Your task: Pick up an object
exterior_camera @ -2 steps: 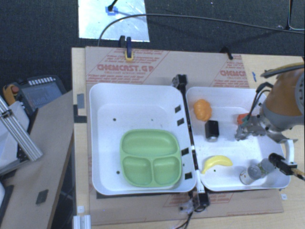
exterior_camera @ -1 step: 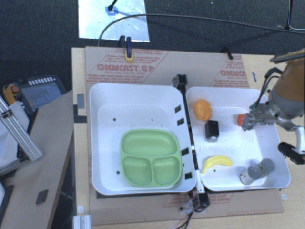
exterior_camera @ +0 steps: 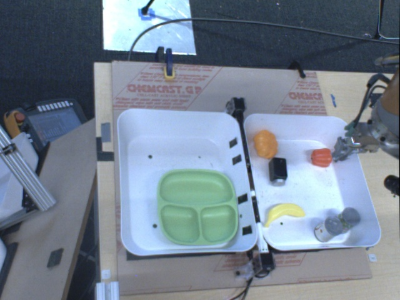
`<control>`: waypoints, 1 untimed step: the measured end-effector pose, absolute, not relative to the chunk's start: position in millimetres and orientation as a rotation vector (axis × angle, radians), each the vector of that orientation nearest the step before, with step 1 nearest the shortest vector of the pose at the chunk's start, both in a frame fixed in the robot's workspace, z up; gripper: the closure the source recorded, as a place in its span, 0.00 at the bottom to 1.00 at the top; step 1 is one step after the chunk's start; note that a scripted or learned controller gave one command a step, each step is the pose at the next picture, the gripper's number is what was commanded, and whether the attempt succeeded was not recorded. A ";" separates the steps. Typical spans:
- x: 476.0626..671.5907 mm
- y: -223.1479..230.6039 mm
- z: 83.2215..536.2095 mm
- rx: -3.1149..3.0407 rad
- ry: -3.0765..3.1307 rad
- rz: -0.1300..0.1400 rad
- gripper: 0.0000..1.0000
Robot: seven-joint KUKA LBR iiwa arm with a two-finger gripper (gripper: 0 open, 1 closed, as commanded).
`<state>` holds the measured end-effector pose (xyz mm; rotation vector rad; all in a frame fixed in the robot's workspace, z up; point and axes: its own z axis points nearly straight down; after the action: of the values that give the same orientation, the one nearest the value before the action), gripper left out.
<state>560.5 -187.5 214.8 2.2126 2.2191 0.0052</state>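
- Objects lie scattered in the right bin [exterior_camera: 359, 186]: an orange fruit-shaped piece [exterior_camera: 265, 143] at the far left, a small black block [exterior_camera: 277, 170] just near of it, a yellow banana [exterior_camera: 284, 213] toward the near left, a red piece [exterior_camera: 321, 157] toward the far right, and a grey cylindrical item [exterior_camera: 335, 224] in the near right corner.
- Red piece sits closest to the pincer [exterior_camera: 343, 147], which hangs at the bin's right wall, just right of that piece; whether they touch cannot be told.
- Pincer state: too small and blurred to tell whether it is wide or narrow; nothing is seen between its fingers.
- Arm [exterior_camera: 386, 114] enters from the right edge, above the tabletop [exterior_camera: 106, 167].
- Left bin [exterior_camera: 134, 136] holds a green divided plate [exterior_camera: 197, 206] in its near half.
- Black clips [exterior_camera: 237, 107] run along the seam between the two bins.
- Beyond the bins, a yellow clamp [exterior_camera: 169, 70] stands at the far edge of a cardboard sheet [exterior_camera: 206, 83].
- Far left, a pendant with a screen [exterior_camera: 50, 124] lies on a side table.
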 end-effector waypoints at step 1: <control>561.5 -187.8 220.4 2.215 2.224 0.003 1.00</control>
<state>561.5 -187.8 220.4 2.2145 2.2240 0.0026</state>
